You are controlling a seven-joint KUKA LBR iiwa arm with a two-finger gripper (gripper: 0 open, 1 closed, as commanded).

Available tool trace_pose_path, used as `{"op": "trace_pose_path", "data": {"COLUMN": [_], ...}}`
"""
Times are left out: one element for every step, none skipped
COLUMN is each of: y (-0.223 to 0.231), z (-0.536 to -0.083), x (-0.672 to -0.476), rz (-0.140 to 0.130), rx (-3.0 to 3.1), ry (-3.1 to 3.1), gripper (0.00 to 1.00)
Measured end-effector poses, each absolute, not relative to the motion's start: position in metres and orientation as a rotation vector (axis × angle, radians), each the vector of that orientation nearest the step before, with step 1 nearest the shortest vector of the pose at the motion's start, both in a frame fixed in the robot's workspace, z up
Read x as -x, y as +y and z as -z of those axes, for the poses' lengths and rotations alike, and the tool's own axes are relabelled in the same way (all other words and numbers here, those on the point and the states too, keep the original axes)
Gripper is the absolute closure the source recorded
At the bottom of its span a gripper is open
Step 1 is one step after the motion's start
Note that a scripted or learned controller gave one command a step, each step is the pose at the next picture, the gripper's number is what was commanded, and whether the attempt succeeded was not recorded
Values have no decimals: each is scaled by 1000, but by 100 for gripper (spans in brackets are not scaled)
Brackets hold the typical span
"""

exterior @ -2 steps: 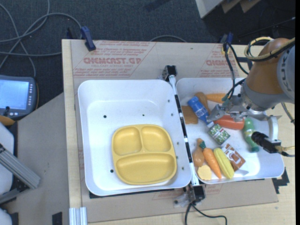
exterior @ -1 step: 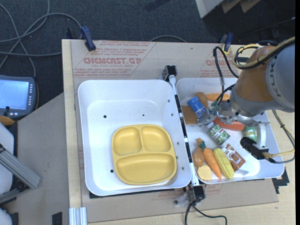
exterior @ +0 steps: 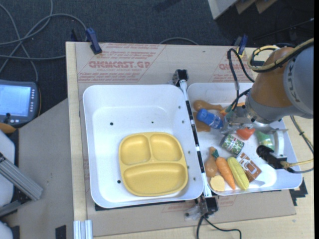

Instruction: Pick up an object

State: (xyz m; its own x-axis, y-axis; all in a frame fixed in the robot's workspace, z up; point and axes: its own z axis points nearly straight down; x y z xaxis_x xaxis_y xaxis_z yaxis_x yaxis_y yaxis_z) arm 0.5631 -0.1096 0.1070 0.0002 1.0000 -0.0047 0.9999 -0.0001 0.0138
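The right bin [exterior: 289, 183] holds several small things. A blue bottle [exterior: 205, 117] lies near its left wall, with a brown drumstick-shaped piece [exterior: 207, 105] just behind it. A green can [exterior: 232, 143] and a red piece [exterior: 245, 132] sit mid-bin. A carrot [exterior: 225, 171], a yellow corn cob [exterior: 238, 173], a brown packet [exterior: 248, 166] and a pale yellow slice [exterior: 217, 183] lie at the front. My gripper [exterior: 233, 117] is low in the bin, just right of the blue bottle and above the can. The wrist hides its tip.
The left bin [exterior: 99, 108] holds a yellow divided tray [exterior: 152, 163]. A green item [exterior: 265, 141] lies under the arm at the right bin's right side. The bins meet at a black-clipped wall [exterior: 192, 133]. Cardboard covers the bench around them.
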Motion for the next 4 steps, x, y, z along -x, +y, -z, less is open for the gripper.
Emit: {"op": "trace_pose_path", "data": {"y": [-109,-123,-122,-54], "z": [-106,-83,-96,-191], "x": [-563,-544,-547,-568], "rz": [-9,4,-4,-15], "rx": [-2214,-2227,-2219,-2206], "ry": [2213,2222,2219,2227], "gripper": [0,0,100,100]}}
